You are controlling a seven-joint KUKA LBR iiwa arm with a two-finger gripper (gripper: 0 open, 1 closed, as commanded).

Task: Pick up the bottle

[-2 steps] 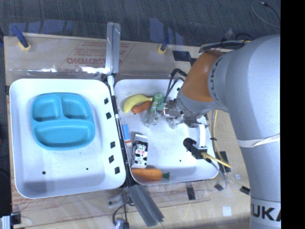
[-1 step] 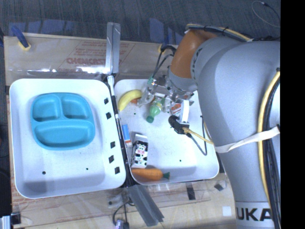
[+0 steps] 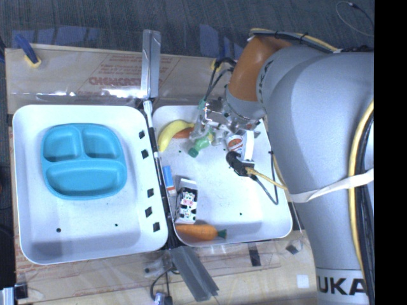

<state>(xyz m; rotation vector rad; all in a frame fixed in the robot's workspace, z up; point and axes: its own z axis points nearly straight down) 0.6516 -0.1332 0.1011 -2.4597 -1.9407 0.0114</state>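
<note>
The bottle (image 3: pixel 198 145), small with a green end, lies in the right bin (image 3: pixel 254 202) near its far left corner, just right of a yellow banana (image 3: pixel 168 134). My gripper (image 3: pixel 212 128) hangs directly over the bottle's upper end and partly hides it. I cannot make out whether the bottle is in its grasp. The grey arm with its orange band (image 3: pixel 247 65) comes in from the upper right and covers the bin's far right corner.
A red and white object (image 3: pixel 235 143) lies right of the bottle under the wrist. A cow-patterned carton (image 3: pixel 186 202), a blue item (image 3: pixel 167 174) and a carrot (image 3: pixel 198 232) line the right bin's left and near sides. The left bin (image 3: pixel 38 234) holds a blue divided plate (image 3: pixel 82 159).
</note>
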